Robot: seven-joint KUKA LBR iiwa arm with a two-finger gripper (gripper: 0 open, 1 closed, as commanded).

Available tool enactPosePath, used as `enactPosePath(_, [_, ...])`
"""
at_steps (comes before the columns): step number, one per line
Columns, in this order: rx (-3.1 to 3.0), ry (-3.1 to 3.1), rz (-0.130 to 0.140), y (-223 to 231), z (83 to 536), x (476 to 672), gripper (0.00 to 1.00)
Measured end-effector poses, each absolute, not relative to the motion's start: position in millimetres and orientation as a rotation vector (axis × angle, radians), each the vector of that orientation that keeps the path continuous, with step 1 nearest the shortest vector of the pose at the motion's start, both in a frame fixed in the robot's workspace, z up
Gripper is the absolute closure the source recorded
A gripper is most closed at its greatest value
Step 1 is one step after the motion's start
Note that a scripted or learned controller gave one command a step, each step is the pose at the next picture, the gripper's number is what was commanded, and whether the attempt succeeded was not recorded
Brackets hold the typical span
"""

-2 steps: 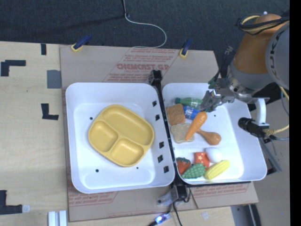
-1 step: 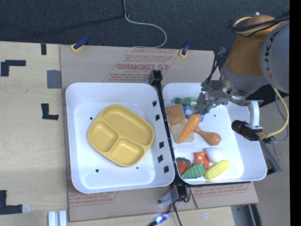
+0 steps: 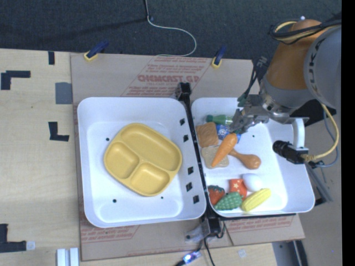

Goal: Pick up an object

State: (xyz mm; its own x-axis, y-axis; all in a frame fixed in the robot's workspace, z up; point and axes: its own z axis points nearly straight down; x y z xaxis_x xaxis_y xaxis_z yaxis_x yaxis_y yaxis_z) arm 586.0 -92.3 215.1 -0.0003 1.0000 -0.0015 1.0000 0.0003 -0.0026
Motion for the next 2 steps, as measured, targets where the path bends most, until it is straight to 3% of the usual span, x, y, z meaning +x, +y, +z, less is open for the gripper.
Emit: enactPosePath(2, [-2.219,-2.222,0.001,-87.7,233.8,581.3,1.0])
